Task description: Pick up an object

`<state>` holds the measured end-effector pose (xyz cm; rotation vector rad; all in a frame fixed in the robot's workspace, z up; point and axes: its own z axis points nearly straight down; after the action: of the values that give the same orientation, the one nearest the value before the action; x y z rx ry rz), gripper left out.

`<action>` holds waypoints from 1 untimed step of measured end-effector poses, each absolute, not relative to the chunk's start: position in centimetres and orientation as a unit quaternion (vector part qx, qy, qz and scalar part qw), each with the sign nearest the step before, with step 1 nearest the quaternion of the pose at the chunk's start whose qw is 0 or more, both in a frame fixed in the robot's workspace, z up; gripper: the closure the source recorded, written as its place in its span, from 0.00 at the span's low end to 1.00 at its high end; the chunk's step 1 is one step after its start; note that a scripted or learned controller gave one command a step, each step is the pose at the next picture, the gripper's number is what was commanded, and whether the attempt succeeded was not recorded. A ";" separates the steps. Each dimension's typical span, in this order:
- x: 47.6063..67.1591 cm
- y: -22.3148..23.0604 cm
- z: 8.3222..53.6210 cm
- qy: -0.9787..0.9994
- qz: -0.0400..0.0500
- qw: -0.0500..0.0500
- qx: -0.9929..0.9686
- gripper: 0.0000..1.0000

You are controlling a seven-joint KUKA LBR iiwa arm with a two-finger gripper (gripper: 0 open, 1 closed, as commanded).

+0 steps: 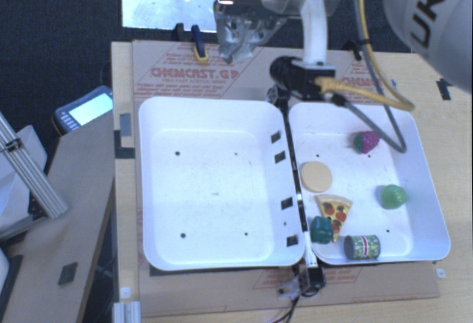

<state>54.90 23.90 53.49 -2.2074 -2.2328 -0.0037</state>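
Now, tool (235, 37): up high behind the bins; can't tell its state.
Toys: pizza slice (335, 209) lies far below-right, in right bin (425, 188).

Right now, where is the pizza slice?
The pizza slice lies in the right bin, near its front left corner, just below the tan round disc and beside the small teal toy.

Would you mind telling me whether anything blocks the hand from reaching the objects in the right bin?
Nothing visible does. The hand sits above the bins' far edge, and the tan disc and pizza slice lie uncovered in the right bin.
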 end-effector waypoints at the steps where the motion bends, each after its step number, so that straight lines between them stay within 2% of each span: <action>1: 55.1 23.5 54.6 -0.709 -0.002 0.000 -0.705 1.00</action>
<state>55.10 23.50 54.63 -2.2155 -2.2280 -0.0070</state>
